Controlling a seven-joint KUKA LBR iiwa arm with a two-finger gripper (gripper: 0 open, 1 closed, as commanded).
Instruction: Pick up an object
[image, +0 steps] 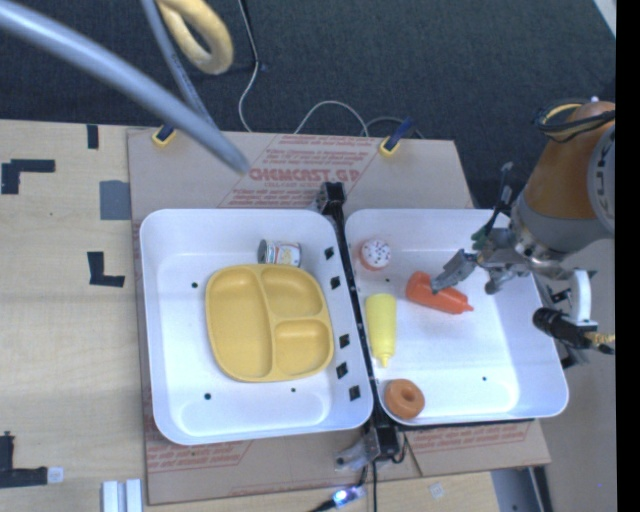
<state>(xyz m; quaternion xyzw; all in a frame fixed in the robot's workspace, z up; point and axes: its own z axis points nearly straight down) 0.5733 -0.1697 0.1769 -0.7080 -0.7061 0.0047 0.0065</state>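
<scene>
Bright even overhead light, soft shadows, slightly soft focus, white bins (165, 330) near glare

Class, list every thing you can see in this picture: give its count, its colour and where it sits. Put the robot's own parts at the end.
bins: two, white, side by side on the bench
divided plate: one, yellow, left bin
small can: one, silver, left bin, behind the plate
round piece: one, white and pink, right bin, back left
carrot: one, orange, right bin, by the gripper
bottle: one, yellow, right bin, left side
doughnut: one, brown, right bin, front
gripper: one, grey, over the carrot
</scene>
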